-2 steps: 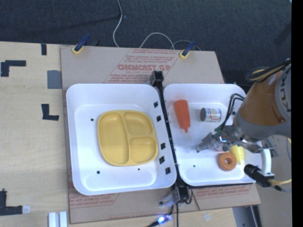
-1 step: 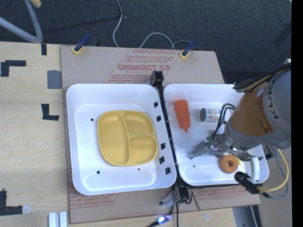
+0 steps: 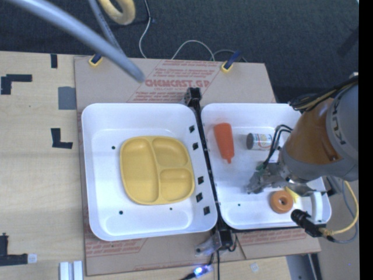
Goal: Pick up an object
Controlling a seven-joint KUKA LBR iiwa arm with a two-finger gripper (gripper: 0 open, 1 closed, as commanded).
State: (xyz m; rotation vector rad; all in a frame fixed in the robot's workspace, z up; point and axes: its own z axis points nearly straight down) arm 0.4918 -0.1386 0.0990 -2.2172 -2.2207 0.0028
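Grey tube: we see a long grey tube crossing the top left corner at a slant, closest to the lens and out of focus, with a yellow loop beside it.
Bench: we see a brown cardboard sheet with red print under two shallow white bins set side by side.
Left bin: we see the left bin holding a yellow divided plate with three compartments, lying flat near its middle.
Right bin: we see the right bin holding three loose things.
Orange bottle: we see an orange bottle-shaped object lying near the divider between the bins, in the far left part of the right bin.
Small can: we see a small can on its side just right of the orange bottle, apart from it.
Orange ring: we see a small orange ring, like a doughnut, flat on the bin floor near the front right.
Arm: we see the grey arm with its orange band reaching in from the right over the right bin.
Gripper: we see the gripper low over the bin floor, just left of and behind the orange ring, not touching it as far as we can see.
Jaws: we cannot tell whether they stand apart or together; dark parts blur there.
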